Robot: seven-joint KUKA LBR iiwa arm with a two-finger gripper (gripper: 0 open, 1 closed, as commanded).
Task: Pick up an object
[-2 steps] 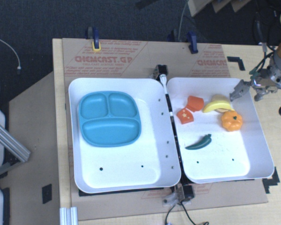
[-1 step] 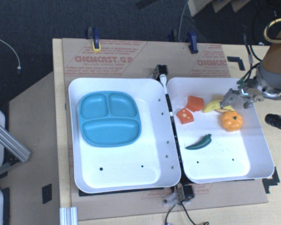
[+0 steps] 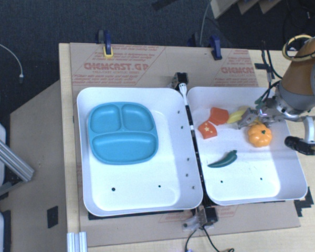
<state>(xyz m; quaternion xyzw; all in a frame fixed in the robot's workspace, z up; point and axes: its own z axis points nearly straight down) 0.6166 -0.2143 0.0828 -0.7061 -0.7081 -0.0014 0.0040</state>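
The right bin (image 3: 283,190) holds several small toy foods. An orange pumpkin (image 3: 260,136) lies near its right side, with a yellow piece (image 3: 236,116) up and to the left of it. Two orange-red blocks (image 3: 219,115) (image 3: 208,129) lie left of those, and a dark green pepper (image 3: 223,159) rests lower in the bin. My gripper (image 3: 253,118) reaches in from the right, low over the bin, just above the pumpkin and beside the yellow piece. Nothing shows as lifted off the bin floor.
The left bin (image 3: 142,196) holds a blue divided plate (image 3: 123,133) in its upper left part. A ridge with clamps (image 3: 188,114) separates the two bins. The grey and orange arm (image 3: 299,83) hangs over the right bin's far right corner.
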